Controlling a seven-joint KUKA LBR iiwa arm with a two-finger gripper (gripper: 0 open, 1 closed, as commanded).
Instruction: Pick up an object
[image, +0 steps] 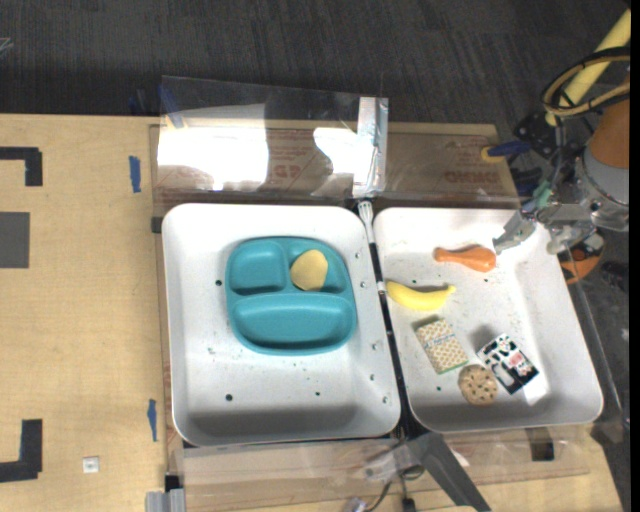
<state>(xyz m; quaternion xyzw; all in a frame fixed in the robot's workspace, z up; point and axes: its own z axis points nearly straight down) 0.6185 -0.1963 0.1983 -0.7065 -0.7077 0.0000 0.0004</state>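
Observation:
In the right bin (570, 330) lie an orange drumstick-shaped toy (466, 258), a yellow banana (419, 294), a patterned cracker square (441, 344), a round cookie (478, 383) and a black-and-white box (510, 364). My gripper (535, 236) hovers over the bin's far right corner, just right of the orange toy's thick end. It is open, and nothing sits between its fingers. One fingertip (509, 236) is close to the toy; I cannot tell whether they touch.
The left bin (190, 330) bears a teal divided plate (290, 320) with a pale yellow round piece (309, 269) in its upper right compartment. A clear plastic sheet (270, 150) stands behind the bins. Yellow cables (580, 85) hang at the top right.

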